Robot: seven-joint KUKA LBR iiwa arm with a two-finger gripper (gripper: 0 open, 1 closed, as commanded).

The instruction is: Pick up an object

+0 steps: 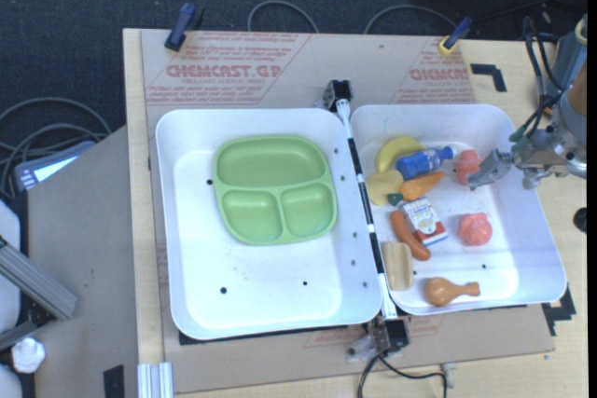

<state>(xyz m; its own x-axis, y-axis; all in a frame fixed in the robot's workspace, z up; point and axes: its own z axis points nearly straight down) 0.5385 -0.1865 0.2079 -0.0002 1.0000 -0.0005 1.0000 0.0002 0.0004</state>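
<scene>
Arm cut off by right edge.

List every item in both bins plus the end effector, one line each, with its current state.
Green three-compartment plastic tray: flat in left bin.
Yellow toy banana: lying in right bin.
Blue toy bottle: on its side beside the banana.
Orange toy carrot: lying flat.
Small printed carton: lying flat.
Red toy sausage: lying flat.
Pink round toy: resting alone.
Tan toy drumstick: lying near front wall.
End effector: over right bin.
</scene>
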